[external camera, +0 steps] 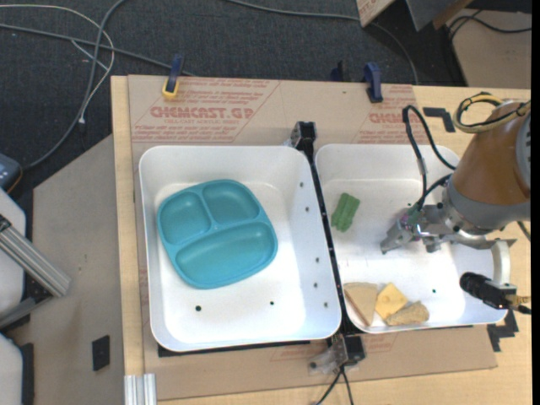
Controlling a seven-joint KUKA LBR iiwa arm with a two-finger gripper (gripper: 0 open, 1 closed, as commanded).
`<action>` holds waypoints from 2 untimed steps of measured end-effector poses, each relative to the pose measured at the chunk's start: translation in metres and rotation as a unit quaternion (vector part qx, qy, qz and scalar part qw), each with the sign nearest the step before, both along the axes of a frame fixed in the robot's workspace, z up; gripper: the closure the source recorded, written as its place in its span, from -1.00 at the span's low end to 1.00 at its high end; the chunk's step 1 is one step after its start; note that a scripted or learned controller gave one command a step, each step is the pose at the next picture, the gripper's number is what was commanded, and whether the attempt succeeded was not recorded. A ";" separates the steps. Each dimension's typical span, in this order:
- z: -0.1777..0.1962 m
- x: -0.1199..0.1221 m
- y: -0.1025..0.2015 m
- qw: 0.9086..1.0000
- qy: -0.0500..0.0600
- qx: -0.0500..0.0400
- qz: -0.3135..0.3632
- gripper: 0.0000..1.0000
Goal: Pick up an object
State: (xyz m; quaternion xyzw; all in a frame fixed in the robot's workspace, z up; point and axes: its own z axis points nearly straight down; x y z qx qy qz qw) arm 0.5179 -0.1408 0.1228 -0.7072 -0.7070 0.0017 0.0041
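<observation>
A small green block (345, 212) lies in the right bin (371, 163), near its left wall. My gripper (407, 233) hangs low over the middle of that bin, to the right of the green block and apart from it. Nothing is visibly held in it. At the bin's front edge, a tan wedge (361, 302), a yellow piece (391, 299) and a beige piece (411, 313) lie bunched together, below the gripper. A teal divided plate (218, 232) rests in the left bin (160, 302).
A black divider rail (319, 218) runs between the two bins. The grey and orange arm (494, 175) covers the right bin's right side, with a black cable (415, 142) looping over its back. Blue clamps (372, 81) hold the cardboard base at the rear.
</observation>
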 end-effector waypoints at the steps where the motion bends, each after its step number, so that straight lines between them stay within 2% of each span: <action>1: -0.040 -0.001 0.001 1.000 -0.002 0.000 0.000 -1.00; 2: -0.027 0.001 0.001 1.000 -0.004 -0.001 0.000 1.00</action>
